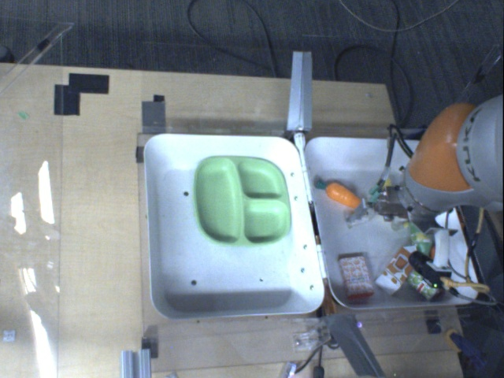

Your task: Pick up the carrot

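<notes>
The orange carrot [342, 194], with a green stub at its left end, lies in the right bin [346, 156] close to the bin's left wall. My gripper [362, 205] hovers just to the right of the carrot and a little nearer the camera. Its two fingers point left and stand open, with nothing between them. The carrot lies just beside the upper fingertip [370, 190], outside the gap. The grey arm with its orange band [441, 160] comes in from the right.
The left bin [169, 235] holds a green divided plate [240, 199]. In the right bin's near part lie a red-brown packet [356, 275], a white and orange carton [396, 269] and a dark bottle-like item [426, 279]. A metal divider post [299, 93] stands between the bins.
</notes>
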Robot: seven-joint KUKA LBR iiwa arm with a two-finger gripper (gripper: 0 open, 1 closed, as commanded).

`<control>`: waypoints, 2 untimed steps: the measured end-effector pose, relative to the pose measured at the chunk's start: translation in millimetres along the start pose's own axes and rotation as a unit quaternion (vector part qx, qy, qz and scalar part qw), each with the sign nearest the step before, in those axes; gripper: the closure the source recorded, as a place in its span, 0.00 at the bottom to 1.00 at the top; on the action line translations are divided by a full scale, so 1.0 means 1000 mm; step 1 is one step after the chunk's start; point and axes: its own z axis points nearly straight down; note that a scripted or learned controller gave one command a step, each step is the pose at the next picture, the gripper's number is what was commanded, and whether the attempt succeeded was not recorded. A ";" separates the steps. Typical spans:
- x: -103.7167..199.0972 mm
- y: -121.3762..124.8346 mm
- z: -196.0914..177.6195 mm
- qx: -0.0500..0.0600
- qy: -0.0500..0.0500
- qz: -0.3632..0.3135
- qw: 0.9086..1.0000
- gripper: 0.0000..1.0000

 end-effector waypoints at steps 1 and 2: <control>0.039 0.066 0.002 0.002 0.001 -0.020 1.000 0.00; 0.041 0.069 -0.010 0.000 0.001 -0.024 1.000 1.00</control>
